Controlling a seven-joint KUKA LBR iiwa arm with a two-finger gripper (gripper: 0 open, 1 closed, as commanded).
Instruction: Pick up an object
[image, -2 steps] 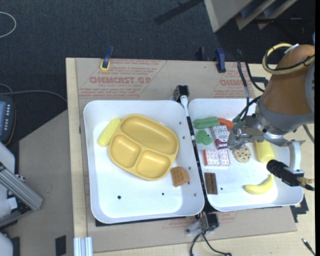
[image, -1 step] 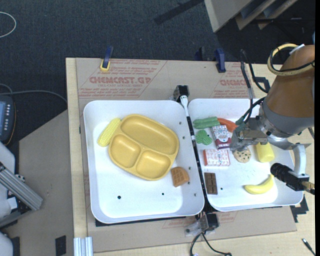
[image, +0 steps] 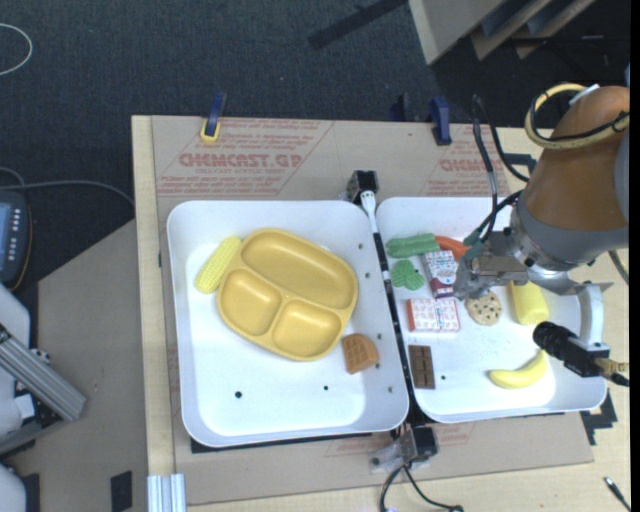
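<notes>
- Over the right bin (image: 560, 400), the gripper (image: 470, 283) hangs low among the toy food; its fingers' state, I cannot tell.
- The cookie (image: 485, 309) lies just beside it.
- The yellow tray (image: 287, 292) sits in the left bin (image: 250, 410).

The bench (image: 300, 150), topped with printed brown cardboard, bears two shallow white bins side by side: the left bin (image: 200, 390) and the right bin (image: 560, 395), their inner rims touching.
</notes>
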